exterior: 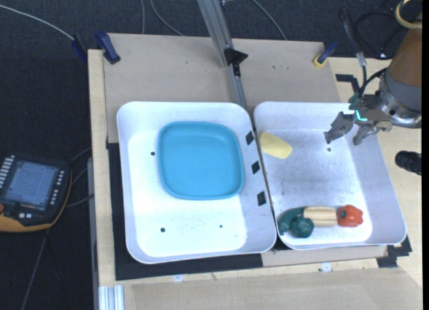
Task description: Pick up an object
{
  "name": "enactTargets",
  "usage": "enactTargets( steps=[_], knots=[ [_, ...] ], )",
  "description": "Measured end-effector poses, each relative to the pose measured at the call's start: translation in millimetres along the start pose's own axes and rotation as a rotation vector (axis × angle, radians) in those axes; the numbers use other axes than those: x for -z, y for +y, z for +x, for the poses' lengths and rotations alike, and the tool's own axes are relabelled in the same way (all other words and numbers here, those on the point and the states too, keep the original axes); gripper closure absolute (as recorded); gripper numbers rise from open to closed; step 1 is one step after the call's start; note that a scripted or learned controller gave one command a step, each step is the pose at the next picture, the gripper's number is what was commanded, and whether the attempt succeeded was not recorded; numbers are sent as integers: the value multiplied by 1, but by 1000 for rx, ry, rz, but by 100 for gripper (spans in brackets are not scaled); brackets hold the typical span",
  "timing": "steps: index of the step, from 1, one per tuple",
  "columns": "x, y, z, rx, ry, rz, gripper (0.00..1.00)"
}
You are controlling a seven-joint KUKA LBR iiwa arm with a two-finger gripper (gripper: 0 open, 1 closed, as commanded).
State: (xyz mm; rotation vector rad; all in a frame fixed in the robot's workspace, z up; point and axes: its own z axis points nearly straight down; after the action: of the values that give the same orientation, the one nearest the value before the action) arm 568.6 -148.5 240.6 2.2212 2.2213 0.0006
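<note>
My gripper (pixel 349 132) hangs over the upper right part of the right bin (pixel 375 168), open, with nothing between its two dark fingers. A pale yellow lump (pixel 275 145) lies near that bin's upper left corner, well to the gripper's left. Along the bin's front wall lie a dark green object (pixel 296 224), a tan roll-shaped piece (pixel 320 216) and a red tomato-like object (pixel 349 215) in a row.
The left bin (pixel 137 188) holds a square blue plate (pixel 200 160). A metal pole (pixel 213 14) slants down to the gap between the bins. A teach pendant (pixel 30 191) sits at the far left, cables on the floor behind.
</note>
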Motion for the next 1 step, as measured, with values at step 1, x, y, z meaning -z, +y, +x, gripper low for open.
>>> enactTargets(
  steps=[1],
  knots=[
    [0, 0, 0, 0, 0, 0, 0]
  ],
)
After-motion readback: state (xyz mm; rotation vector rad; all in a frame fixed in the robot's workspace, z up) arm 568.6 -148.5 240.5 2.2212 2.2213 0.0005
